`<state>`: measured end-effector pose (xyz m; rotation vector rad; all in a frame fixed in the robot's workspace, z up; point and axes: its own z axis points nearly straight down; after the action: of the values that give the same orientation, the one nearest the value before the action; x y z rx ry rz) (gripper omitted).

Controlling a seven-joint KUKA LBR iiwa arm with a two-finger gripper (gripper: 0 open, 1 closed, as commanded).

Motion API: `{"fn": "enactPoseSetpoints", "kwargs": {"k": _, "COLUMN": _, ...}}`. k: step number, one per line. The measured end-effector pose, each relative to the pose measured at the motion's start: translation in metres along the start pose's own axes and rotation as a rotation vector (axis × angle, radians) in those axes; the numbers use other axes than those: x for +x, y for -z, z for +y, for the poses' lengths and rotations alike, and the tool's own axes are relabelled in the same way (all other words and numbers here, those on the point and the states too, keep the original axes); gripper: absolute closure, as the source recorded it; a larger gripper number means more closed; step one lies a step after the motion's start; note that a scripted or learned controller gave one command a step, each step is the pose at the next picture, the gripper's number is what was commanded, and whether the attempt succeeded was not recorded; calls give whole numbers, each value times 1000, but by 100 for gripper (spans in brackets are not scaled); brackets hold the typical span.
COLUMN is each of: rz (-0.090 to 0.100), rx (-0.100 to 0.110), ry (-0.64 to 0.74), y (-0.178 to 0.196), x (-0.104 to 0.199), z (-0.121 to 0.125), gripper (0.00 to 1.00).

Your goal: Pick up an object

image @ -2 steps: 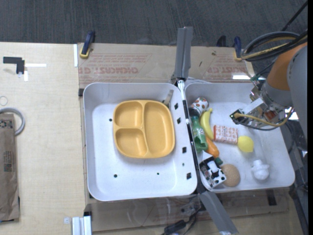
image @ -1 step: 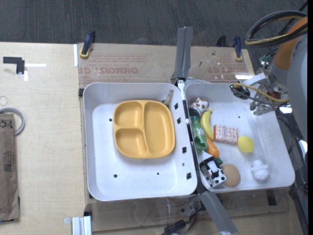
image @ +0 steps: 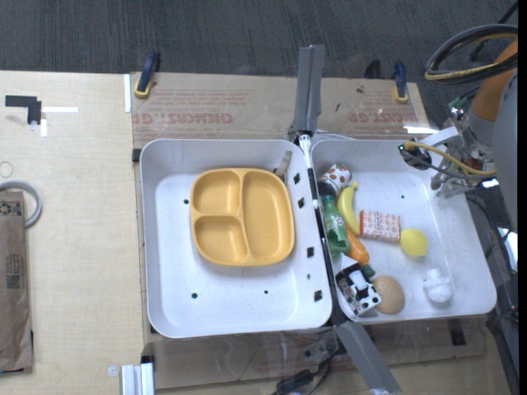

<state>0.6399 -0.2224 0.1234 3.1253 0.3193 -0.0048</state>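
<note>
The right bin (image: 461, 303) holds a heap of small objects. A yellow banana (image: 349, 208) leans on a green bottle (image: 333, 222) along its left wall, with a red-and-white round item (image: 335, 175) behind them. A red-and-white packet (image: 380, 225) and a lemon (image: 413, 243) lie mid-bin. An orange carrot-like piece (image: 357, 250), a black-and-white box (image: 357, 290), a brown egg-shaped object (image: 388, 295) and a white crumpled lump (image: 438, 286) sit toward the front. My gripper (image: 449, 171) hangs above the bin's far right corner, apart from all of them.
The left bin (image: 165, 286) carries a yellow divided plate (image: 243, 216). A grey divider bar (image: 309, 89) stands between the bins at the back. Cables loop around the arm (image: 494, 97) at the right edge. Blue clamps (image: 148, 72) pin the cardboard behind.
</note>
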Motion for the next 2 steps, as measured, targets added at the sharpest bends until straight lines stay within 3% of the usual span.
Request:
{"fn": "enactPoseSetpoints", "kwargs": {"k": 1, "rz": 0, "rx": 1, "ry": 93, "y": -5, "x": -27, "z": -6, "gripper": 100}}
{"fn": "enactPoseSetpoints", "kwargs": {"k": 2, "rz": 0, "rx": 2, "ry": -4, "y": 11, "x": -70, "z": -35, "gripper": 100}}
